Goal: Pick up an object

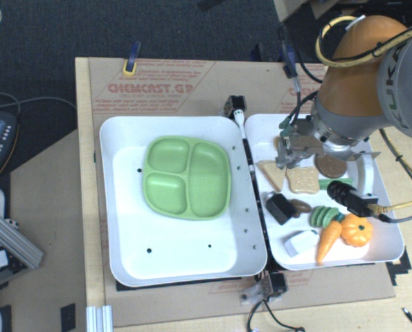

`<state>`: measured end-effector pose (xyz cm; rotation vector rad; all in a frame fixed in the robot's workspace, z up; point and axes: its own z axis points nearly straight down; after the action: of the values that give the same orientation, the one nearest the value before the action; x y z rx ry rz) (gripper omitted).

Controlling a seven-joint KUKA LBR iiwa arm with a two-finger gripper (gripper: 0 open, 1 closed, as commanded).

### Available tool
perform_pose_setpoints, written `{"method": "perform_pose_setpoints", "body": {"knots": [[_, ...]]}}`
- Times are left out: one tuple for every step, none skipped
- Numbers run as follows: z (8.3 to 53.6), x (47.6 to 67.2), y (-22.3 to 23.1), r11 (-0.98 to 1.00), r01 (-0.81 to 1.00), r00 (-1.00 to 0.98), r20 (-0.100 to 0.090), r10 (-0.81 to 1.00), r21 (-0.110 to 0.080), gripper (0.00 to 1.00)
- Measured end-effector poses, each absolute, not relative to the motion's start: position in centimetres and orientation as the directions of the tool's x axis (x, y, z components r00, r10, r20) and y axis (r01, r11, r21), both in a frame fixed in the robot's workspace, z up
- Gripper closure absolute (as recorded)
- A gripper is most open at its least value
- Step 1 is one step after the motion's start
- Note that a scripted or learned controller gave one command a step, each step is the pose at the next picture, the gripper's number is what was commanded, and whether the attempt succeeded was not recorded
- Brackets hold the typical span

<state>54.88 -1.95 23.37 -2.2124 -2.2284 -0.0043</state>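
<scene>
Fingers [293,159] spread over toast [303,180], brown disc [331,167] beside.

You have one fixed camera, set high above the bench [192,81] and looking down at a slant. Both white bins fit in frame: left bin [122,206] central, right bin [392,244] toward the right edge. The far bench edge and dark floor sit up top. The arm [361,61] enters from your right, moderately close

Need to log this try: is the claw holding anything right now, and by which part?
It cannot be told. The claw is low in the right bin, just above the slice of toast, but nothing shows between its tips from this angle.
</scene>
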Motion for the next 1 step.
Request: {"method": "perform_pose_setpoints", "body": {"knots": [[21.42, 54.36, -0.91, 0.001, 1.0, -0.001, 0.001, 1.0, -0.004, 1.0]]}}
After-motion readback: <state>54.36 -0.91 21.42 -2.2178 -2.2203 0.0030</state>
